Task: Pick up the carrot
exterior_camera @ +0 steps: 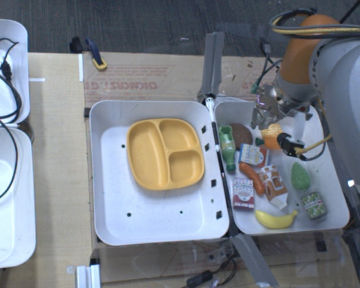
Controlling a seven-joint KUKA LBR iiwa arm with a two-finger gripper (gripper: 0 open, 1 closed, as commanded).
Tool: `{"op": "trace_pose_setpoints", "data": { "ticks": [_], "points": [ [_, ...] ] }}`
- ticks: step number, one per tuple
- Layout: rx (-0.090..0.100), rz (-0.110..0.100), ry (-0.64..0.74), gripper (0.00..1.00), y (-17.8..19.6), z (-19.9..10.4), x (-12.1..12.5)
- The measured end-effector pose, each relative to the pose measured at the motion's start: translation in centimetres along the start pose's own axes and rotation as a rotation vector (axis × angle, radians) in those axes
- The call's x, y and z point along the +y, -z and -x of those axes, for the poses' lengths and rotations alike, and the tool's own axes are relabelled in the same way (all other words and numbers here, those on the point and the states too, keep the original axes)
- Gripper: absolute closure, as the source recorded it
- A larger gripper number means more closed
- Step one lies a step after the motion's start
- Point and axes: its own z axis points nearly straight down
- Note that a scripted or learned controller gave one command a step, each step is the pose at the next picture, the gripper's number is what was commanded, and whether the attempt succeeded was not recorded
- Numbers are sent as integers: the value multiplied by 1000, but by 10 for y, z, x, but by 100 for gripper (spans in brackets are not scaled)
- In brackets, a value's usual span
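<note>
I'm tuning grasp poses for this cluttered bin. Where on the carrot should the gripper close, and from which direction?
Probably from straight above, at the carrot's lower right half, fingers closing across its narrow width. It lies flat on a diagonal in the right bin, its upper left end near the green bottle, with the red carton and the juice carton crowding its sides, so a sideways approach looks blocked.

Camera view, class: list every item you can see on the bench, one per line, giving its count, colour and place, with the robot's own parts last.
Bins: 2, white, side by side.
Divided plate: 1, yellow, left bin.
Bottle: 1, green, right bin, left edge.
Carrot: 1, orange, right bin, middle.
Banana: 1, yellow, right bin, near edge.
Small cartons: 3, red and white or blue and white, around the carrot.
Arm: 1, grey with orange band, above right bin.
Gripper: 1, dark, over right bin's far end.
</note>
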Motion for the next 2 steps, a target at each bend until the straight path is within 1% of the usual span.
{"op": "trace_pose_setpoints", "data": {
  "ticks": [1, 2],
  "points": [
    [0, 0, 0, 0, 0, 0, 0],
    [0, 0, 65, 0, -37, 83, -7]
  ]
}}
